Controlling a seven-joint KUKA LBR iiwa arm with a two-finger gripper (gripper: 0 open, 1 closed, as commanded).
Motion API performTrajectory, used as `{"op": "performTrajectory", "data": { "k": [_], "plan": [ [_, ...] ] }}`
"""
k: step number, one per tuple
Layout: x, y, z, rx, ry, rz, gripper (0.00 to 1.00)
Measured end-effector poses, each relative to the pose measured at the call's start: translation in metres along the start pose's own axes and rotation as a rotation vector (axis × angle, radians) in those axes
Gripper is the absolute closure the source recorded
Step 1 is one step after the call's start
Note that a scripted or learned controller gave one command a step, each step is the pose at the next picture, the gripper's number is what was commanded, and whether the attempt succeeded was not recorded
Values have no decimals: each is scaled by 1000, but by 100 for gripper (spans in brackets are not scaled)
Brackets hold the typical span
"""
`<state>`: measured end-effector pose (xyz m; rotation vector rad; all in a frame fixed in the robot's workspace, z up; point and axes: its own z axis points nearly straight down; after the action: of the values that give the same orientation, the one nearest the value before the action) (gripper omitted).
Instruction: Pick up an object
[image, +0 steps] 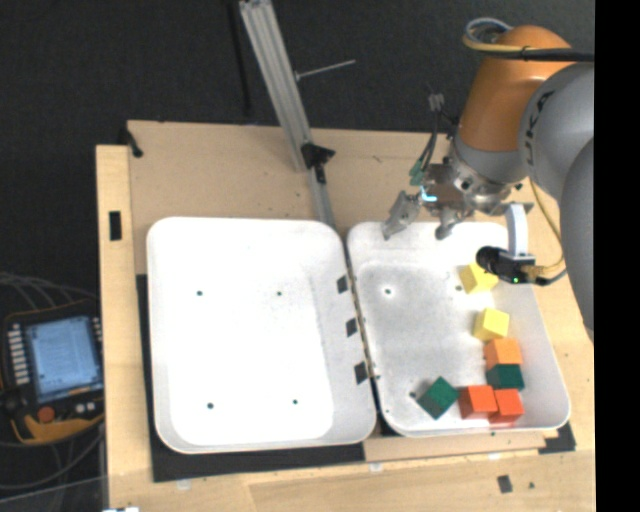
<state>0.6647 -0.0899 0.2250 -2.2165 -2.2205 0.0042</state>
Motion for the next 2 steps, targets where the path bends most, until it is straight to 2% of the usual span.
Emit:
{"op": "performTrajectory", "data": {
  "k": [1, 2],
  "plan": [
    [0, 1, -3, -5, -2, -1, 0],
    [-8, -8, 51, 0, -3, 3, 0]
  ]
}}
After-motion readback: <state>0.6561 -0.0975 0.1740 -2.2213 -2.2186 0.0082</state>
